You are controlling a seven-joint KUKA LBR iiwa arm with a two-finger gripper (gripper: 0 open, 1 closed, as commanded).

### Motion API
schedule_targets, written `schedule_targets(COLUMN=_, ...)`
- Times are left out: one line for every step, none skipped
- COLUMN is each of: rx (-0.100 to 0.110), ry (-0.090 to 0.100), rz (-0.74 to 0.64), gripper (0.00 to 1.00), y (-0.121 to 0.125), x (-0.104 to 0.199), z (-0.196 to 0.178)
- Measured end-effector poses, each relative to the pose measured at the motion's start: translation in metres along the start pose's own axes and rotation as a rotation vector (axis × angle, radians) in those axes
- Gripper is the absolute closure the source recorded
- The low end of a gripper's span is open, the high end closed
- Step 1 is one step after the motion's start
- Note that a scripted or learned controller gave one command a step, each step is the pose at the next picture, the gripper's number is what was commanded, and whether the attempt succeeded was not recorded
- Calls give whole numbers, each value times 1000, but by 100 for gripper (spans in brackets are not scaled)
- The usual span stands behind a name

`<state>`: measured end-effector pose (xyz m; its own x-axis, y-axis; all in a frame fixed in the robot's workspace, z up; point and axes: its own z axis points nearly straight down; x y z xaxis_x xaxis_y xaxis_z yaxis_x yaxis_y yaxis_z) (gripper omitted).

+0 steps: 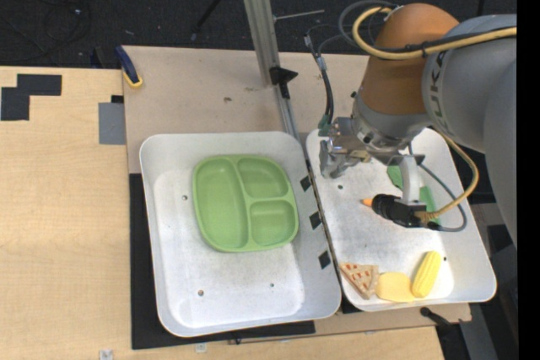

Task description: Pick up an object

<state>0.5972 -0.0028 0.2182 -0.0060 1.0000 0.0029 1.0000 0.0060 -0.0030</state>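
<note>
step: approach, nothing held | gripper (337, 158): open/closed can't tell | next: descend on carrot (369, 202) or corn (427, 273)

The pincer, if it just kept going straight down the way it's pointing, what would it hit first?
Most likely the bare white floor of the right bin, near its upper left corner. The pincer points down there, and the toys lie lower in that bin. Its height above the floor is hard to judge from this slant.

hand (331, 158) over right bin (472, 282) | green tray (245, 202) in left bin (169, 282)
</note>
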Motion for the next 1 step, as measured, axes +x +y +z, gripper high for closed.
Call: schedule_targets(rx=-2, ry=-1, rz=1, gripper=100, y=11, x=47, z=-11)
